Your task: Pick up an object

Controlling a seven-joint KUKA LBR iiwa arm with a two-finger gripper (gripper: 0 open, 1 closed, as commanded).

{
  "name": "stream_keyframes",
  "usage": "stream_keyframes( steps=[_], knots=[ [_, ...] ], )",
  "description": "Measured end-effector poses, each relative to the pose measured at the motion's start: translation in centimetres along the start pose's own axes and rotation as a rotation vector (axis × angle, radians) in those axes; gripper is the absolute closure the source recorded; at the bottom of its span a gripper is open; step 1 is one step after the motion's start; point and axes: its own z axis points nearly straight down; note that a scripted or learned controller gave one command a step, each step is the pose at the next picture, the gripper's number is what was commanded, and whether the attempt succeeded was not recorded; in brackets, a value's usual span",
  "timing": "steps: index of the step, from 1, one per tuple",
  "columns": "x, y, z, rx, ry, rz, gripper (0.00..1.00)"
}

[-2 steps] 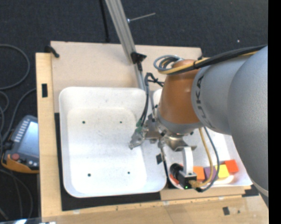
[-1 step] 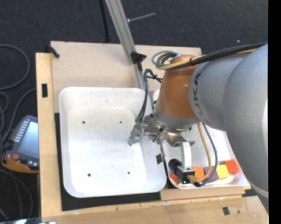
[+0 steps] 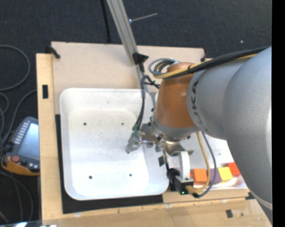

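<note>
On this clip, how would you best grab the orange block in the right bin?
Take the orange block across its two flat sides, coming straight down from above. It looks like a small cube lying flat in the right bin, so opposite faces suit parallel fingers. The yellow block sits close beside it and the arm hides part of the bin, so clearance is uncertain.

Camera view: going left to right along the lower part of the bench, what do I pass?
Grey handheld pendant with orange base → shallow white plastic bin → gripper → orange block → yellow block.
</note>
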Motion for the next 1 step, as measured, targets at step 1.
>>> stream_keyframes(
  steps=[1],
  knots=[
    [-0.10,0.16,-1.05,-0.003,0.002,0.003,1.00]
  ],
)
